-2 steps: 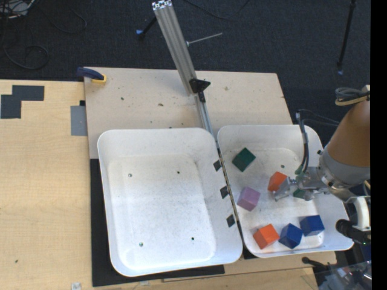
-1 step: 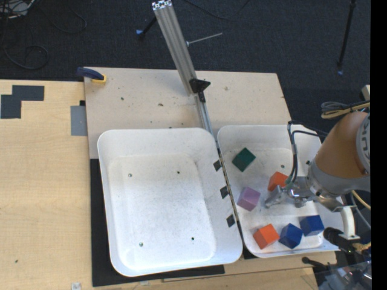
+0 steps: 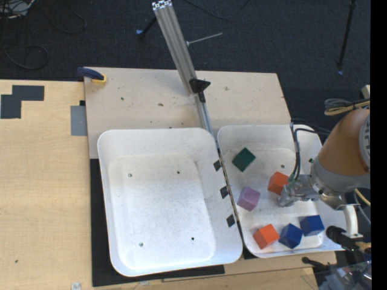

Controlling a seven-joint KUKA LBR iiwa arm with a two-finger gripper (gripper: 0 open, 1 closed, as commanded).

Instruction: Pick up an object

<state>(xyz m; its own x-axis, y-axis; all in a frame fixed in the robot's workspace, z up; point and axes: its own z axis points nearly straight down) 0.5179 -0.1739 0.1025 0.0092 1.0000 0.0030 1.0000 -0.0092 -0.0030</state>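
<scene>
While the gripper [image 3: 289, 196] sits low in the right white bin [image 3: 266, 139] just beside the orange cube [image 3: 277, 182] | gripper state: cannot tell | nothing lifted; grasp and raise remain.

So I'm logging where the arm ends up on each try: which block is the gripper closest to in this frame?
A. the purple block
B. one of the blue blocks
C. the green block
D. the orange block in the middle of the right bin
D: the gripper sits right beside the orange block in the right bin, while the green block, purple block and blue blocks lie farther off.
</scene>
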